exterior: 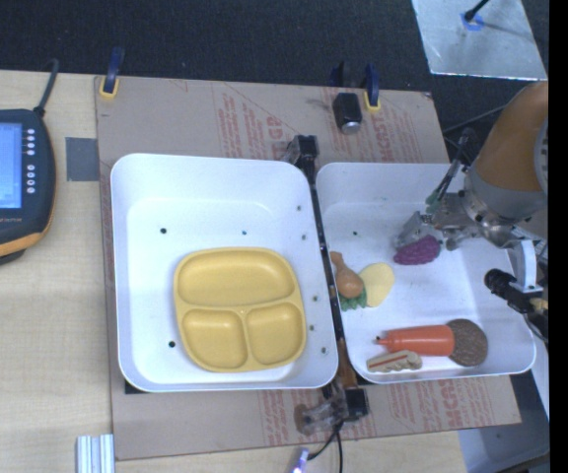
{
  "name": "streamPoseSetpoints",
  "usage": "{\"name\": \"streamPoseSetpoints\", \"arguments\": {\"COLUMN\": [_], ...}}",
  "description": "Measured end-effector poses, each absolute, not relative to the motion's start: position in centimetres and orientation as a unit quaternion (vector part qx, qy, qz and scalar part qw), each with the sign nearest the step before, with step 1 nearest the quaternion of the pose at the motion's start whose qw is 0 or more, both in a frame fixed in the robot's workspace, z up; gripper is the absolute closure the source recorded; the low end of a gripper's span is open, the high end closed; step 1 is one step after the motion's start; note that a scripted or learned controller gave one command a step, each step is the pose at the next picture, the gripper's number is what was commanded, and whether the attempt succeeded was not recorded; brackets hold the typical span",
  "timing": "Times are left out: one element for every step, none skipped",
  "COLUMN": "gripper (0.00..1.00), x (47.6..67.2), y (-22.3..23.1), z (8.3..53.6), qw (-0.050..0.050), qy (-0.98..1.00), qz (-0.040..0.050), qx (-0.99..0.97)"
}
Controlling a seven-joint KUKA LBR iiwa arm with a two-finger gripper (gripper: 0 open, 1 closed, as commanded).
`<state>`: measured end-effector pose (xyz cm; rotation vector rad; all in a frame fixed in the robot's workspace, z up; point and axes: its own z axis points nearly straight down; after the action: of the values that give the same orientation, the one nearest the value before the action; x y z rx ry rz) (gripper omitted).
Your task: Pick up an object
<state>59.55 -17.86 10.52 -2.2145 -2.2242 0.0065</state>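
The purple grape cluster [417, 252] lies in the right bin [521, 363], just below and a little left of my gripper [424, 227], so close that my tips look to be at or on its top edge. Whether I have it clamped, or am merely poised over it, I cannot tell; the view from above hides that, and I will not claim a hold. I judge this to be the closing-in step of the pick: I am down in the bin at the chosen piece, with the lift not yet made. The next move calls for a sure pinch across the cluster, which is lumpy and may roll or squeeze out sideways, then a straight rise clear of the bin wall. Farther from me, down and to the left, sit one pale yellow piece [378, 282] and, touching it on its far side, one brown-and-green piece [347, 282] against the divider. Well below me lie one orange carrot [420, 340], one brown round piece [467, 342] at its right end, and one small tan sandwich-like item [393, 362] under it. That makes six objects in this bin. Well to my left, the left bin [136, 195] holds one yellow divided tray [240, 307] with three compartments.
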Motion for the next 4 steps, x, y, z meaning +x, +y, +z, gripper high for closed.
{"name": "streamPoseSetpoints", "arguments": {"gripper": [1.0, 0.0, 0.0, 0.0], "x": [59.6, 59.6, 54.9, 59.5], "y": [-18.0, -18.0, -19.7, -19.9], "z": [11.7, 11.7, 10.9, 9.2], "qw": [0.001, 0.0, 0.001, 0.001], "qy": [-0.709, -0.709, -0.709, -0.709], "qz": [0.0021, 0.0023, 0.0018, 0.0009], "qx": [-0.705, -0.705, -0.706, -0.706]}}
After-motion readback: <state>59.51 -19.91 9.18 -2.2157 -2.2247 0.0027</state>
